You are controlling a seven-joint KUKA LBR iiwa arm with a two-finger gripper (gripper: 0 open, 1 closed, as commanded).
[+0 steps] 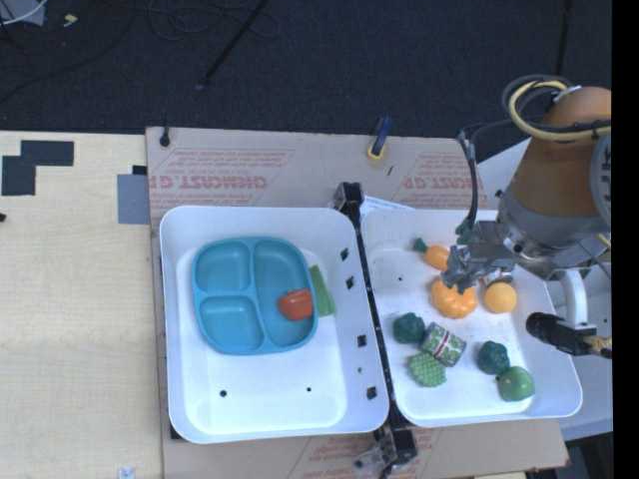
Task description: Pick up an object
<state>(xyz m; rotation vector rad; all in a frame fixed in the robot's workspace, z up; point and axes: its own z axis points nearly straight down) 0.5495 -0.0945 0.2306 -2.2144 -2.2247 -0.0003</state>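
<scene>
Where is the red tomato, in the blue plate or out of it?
In. The red tomato sits inside the blue plate, in its lower right compartment, in the left bin.
</scene>
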